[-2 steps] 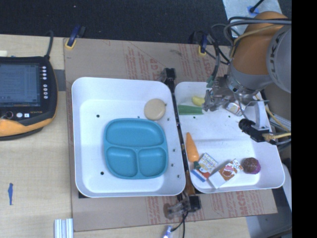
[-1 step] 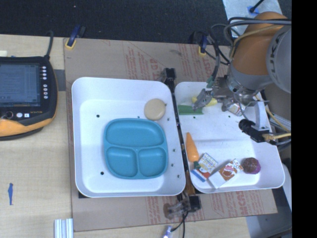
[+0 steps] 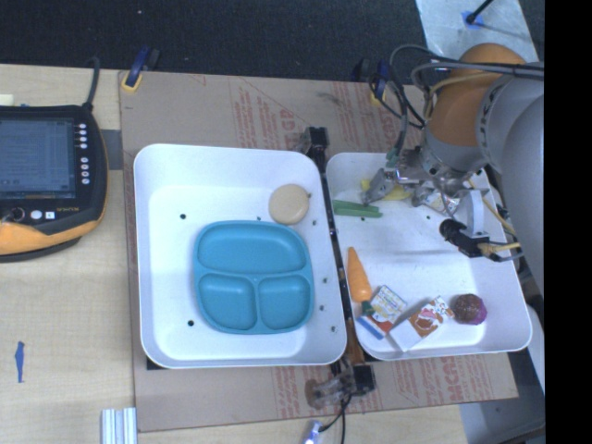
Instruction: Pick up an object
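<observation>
My gripper [image 3: 405, 183] is low over the far end of the right bin [image 3: 504, 340], under the grey wrist with its orange band [image 3: 460, 109]. A small yellow item [image 3: 378, 191] lies right at the gripper's left side, partly hidden by it. Just left of that, a green stick [image 3: 357, 210] rests near the bin's left wall. An orange carrot [image 3: 358, 275] lies along that wall further forward. At the near end lie snack packets [image 3: 407, 314] and a purple round piece [image 3: 469, 309].
The left bin [image 3: 162, 248] holds a blue divided plate [image 3: 252, 276] and a beige round bun [image 3: 289, 203] at its far right. A tablet-like pendant [image 3: 46, 178] lies on the bench to the left. Cables hang around the wrist.
</observation>
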`<state>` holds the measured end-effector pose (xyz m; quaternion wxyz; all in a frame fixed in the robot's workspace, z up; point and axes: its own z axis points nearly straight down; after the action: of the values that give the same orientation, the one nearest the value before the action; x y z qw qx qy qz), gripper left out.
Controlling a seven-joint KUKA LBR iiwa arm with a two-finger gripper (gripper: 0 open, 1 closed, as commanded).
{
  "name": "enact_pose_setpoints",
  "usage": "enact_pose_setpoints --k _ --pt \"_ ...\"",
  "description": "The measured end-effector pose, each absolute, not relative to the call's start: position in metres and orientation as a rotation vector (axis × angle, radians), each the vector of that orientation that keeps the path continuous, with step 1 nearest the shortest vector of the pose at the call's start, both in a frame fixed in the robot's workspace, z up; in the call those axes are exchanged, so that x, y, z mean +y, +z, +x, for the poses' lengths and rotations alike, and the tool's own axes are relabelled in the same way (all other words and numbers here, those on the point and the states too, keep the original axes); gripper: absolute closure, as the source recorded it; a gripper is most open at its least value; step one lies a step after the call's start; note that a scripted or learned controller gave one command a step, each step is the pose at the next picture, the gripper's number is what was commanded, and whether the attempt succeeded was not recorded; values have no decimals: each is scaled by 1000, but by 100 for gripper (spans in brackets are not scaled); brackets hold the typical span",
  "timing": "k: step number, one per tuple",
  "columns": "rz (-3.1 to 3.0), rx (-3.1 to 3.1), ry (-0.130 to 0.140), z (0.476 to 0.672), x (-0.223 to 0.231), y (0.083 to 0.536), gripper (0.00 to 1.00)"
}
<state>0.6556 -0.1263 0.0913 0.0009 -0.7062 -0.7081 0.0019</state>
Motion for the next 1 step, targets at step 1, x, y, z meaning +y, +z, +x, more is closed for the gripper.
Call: enact_pose_setpoints --k 1 --pt "-2215 -2226 -2 657 -59 194 0"
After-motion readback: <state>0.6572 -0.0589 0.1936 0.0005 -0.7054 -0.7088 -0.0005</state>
